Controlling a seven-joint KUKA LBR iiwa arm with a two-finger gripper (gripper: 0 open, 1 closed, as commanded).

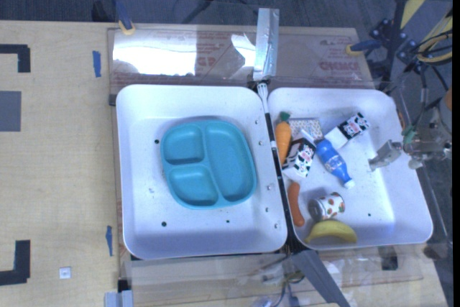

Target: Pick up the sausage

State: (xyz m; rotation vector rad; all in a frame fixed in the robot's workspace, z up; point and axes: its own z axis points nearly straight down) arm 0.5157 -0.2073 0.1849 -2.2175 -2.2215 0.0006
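— Sausage (295,204) first: where does it lie?

— In the right bin (410,216), close to the left wall at the near side, a reddish-orange link stretched near to far. A small spotted mug (327,207) sits just right of it, and a banana (332,231) lies just nearer, by the near wall.

— What else shares that bin?

— A carrot (283,138) lies along the left wall, farther back. A black-and-white cow toy (301,157) sits beside the carrot, and a blue bottle (334,161) lies tilted in the middle. A second cow-patterned piece (351,127) rests farther back, to the right.

— And the left bin?

— The left bin (136,169) holds a blue divided plate (208,163) with three compartments.

— Where is the gripper?

— The gripper (384,154) hangs at the right side of the right bin, well apart from the sausage. Nothing shows between its fingers, but I cannot tell whether they are spread or closed.
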